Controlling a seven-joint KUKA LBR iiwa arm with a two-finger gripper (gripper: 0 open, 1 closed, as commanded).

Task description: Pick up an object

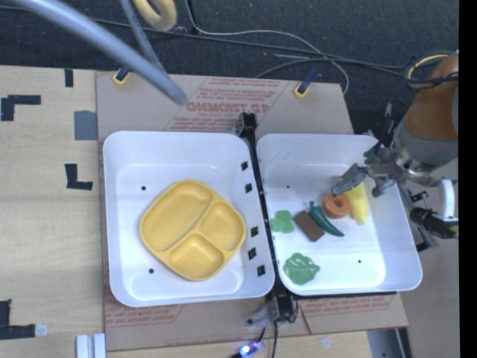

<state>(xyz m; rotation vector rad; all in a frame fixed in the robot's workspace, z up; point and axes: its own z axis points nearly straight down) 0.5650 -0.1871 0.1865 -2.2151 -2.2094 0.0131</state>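
Your tool (359, 176) hangs over the right bin (387, 274), near its far right side. You can see its fingers spread apart with nothing between them. Just below it sit an orange ring (337, 206) and a yellow piece (359, 203), touching each other. Beside them lie a dark green pepper (325, 220), a brown block (308, 225) and two green leafy bits. The left bin (119, 200) holds a yellow tray (193, 228).

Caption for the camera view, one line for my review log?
Gripper hovers over right bin near toy foods; yellow tray sits in left bin.
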